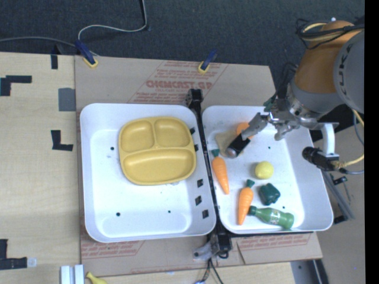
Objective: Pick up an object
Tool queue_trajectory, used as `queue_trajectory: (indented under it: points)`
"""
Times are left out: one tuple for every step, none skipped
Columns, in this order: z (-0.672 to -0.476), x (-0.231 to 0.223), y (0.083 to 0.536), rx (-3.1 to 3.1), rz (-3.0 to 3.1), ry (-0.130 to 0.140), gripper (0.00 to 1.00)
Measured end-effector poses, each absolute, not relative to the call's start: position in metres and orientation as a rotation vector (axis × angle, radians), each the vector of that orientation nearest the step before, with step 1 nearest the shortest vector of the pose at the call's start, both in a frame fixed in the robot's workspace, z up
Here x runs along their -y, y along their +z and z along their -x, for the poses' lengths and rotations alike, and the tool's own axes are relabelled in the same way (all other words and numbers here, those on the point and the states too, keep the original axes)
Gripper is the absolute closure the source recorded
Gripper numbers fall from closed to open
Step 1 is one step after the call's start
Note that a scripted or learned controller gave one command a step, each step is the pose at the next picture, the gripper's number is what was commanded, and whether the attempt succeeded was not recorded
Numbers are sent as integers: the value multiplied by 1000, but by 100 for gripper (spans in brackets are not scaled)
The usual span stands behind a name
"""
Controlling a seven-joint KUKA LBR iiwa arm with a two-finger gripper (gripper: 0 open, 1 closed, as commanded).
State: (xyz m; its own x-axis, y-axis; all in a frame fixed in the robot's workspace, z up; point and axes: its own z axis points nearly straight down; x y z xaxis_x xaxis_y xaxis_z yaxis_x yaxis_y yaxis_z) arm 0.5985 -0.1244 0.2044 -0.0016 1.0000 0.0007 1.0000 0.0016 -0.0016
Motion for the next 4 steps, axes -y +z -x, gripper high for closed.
queue_trajectory:
  points:
    - [-608,105,98,2221,2218,4,0]
    - [-608,105,108,2220,2218,3,100]
    - [-566,76,230,2224,2220,-1,100]
    - [-538,100,255,2222,2220,1,100]
